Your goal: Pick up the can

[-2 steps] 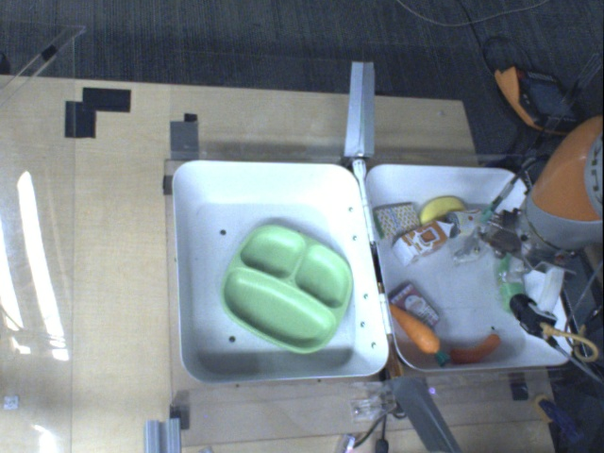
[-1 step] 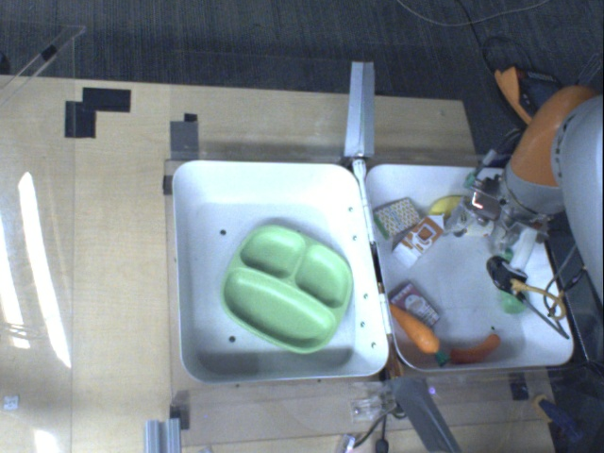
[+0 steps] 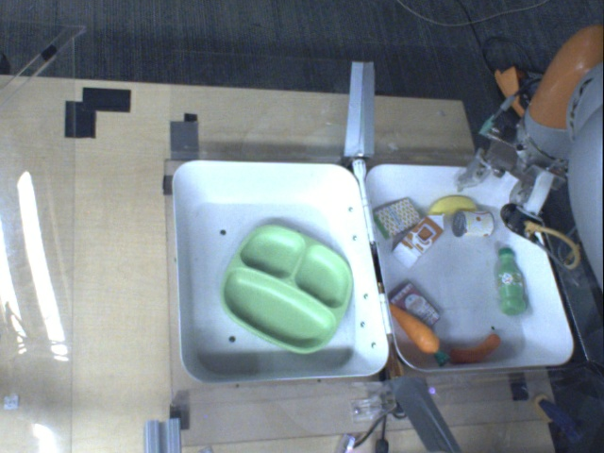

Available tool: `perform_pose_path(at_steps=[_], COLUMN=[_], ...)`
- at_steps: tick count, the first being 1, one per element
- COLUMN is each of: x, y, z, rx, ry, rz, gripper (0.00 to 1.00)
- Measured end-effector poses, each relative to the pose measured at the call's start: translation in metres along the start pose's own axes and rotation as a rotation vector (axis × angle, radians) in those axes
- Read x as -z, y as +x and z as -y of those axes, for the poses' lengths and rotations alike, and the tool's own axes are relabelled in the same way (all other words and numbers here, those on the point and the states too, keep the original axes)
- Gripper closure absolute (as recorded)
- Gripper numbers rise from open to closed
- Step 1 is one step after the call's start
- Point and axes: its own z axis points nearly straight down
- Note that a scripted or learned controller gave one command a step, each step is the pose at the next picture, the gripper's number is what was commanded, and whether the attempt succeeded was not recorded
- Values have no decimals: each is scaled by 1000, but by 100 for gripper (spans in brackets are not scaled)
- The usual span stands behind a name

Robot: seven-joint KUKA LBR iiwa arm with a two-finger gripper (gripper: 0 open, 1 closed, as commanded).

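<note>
floor (image 3: 236,17): dark carpet along the top, with a thin cable (image 3: 472,8) lying on it | bench (image 3: 85,281): light wood, black tape marks (image 3: 94,109) near its top left corner | clear sheet (image 3: 33,206): over the bench's left side, bright light shining on it | metal bar (image 3: 360,111): grey, upright at the bench's top edge

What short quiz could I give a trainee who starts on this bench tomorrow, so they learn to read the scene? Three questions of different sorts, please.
1. True or false: the green tray lies in the same bin as the can.
2. Which lies right beside the can? A) banana B) green bottle C) carrot
3. Fill in: the gripper is at the right bin's far ___ corner.

Key: 1 false; 2 A; 3 right.
</note>
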Motion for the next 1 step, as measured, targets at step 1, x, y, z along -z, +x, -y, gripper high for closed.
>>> perform_pose_path(at_steps=[1], x=[-47], y=[-14], z=[6], rx=[42], ry=[-24], rz=[-8], gripper=[0])
